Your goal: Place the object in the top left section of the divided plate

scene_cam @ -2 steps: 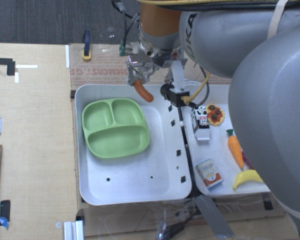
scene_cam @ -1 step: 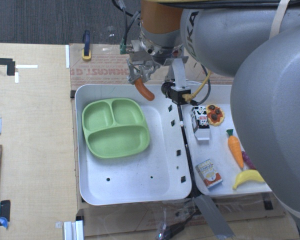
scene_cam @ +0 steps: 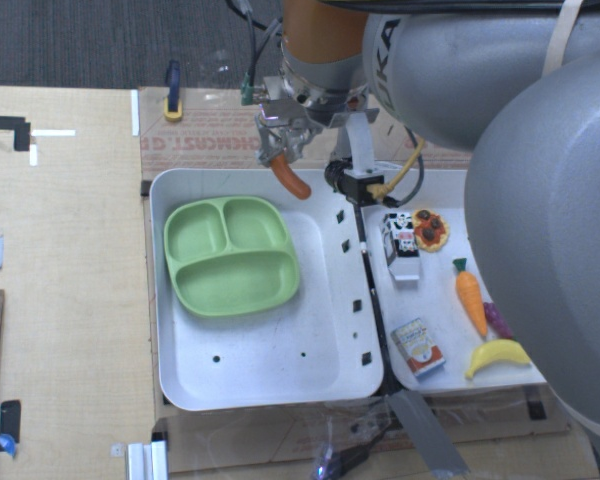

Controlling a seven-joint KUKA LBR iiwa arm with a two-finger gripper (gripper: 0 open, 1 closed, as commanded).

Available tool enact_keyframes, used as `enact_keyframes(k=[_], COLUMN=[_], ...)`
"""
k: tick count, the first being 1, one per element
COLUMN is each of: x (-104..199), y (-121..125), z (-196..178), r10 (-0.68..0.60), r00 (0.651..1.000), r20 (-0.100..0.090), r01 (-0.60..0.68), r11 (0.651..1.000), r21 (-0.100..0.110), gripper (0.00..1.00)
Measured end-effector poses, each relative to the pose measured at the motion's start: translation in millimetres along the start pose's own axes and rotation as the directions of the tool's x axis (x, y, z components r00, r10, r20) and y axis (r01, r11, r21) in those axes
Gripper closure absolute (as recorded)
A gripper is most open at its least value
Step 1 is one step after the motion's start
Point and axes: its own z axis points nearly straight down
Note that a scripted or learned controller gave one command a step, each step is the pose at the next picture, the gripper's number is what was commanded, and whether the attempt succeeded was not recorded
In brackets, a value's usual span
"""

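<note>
A green divided plate [scene_cam: 232, 256] lies in the left bin, with two small sections at the back and one long section in front. My gripper [scene_cam: 279, 154] hangs over the bin's back edge, up and to the right of the plate. It is shut on an orange-red toy sausage [scene_cam: 291, 180], which sticks down and to the right from between the fingers. The sausage is in the air, just past the plate's top right corner.
The left white bin [scene_cam: 260, 368] holds the plate. The right bin [scene_cam: 435, 308] holds a carrot [scene_cam: 470, 301], a banana [scene_cam: 497, 356], a small pizza [scene_cam: 431, 230], a milk carton [scene_cam: 401, 240] and a juice box [scene_cam: 418, 346]. The arm's bulk covers the right side.
</note>
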Motion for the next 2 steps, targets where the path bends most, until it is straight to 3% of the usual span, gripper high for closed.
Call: enact_keyframes(k=[2], x=[-0.7], y=[1.0], z=[-12.3], r10=[-0.002], r00=[1.000], r20=[0.005], r01=[0.002], r11=[1.000], r21=[0.006], gripper=[1.00])
